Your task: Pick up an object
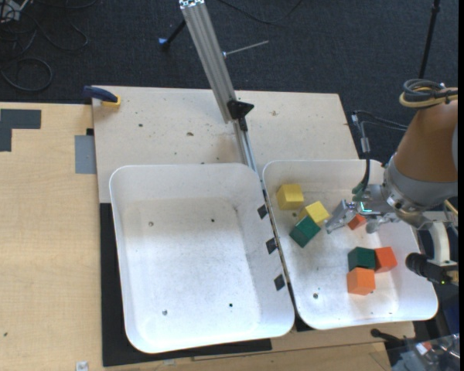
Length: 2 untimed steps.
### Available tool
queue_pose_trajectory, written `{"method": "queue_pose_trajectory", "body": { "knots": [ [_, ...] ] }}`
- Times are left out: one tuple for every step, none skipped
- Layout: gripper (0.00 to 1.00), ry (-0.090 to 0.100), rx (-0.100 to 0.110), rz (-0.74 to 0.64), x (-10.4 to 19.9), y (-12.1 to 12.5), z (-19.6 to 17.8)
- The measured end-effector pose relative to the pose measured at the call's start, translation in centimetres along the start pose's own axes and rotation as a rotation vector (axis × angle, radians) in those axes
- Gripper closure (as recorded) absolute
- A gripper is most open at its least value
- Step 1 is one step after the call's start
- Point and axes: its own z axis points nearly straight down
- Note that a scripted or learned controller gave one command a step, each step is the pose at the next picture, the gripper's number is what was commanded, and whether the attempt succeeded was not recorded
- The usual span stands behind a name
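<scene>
a pale bench (pixel 178 122) holds two white bins — the right bin (pixel 417 308) has blocks in it. the gripper (pixel 354 216) hangs low over a small orange block (pixel 357 222) by a yellow block (pixel 316 211); i cannot tell if it grips anything.

We see two bins side by side on the worktop (pixel 178 122), the left bin (pixel 131 207) beside the right bin (pixel 417 304), which holds a cluster of blocks (pixel 301 215) near its left wall and another (pixel 367 269) toward its right
</scene>
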Motion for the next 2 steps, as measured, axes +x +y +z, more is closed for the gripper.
{"method": "queue_pose_trajectory", "body": {
  "knots": [
    [0.0, -0.001, -0.005, 0.002, -0.1, 0.1, -0.2],
    [0.0, 0.0, 0.002, 0.001, 0.1, 0.0, 6.3]
  ]
}}
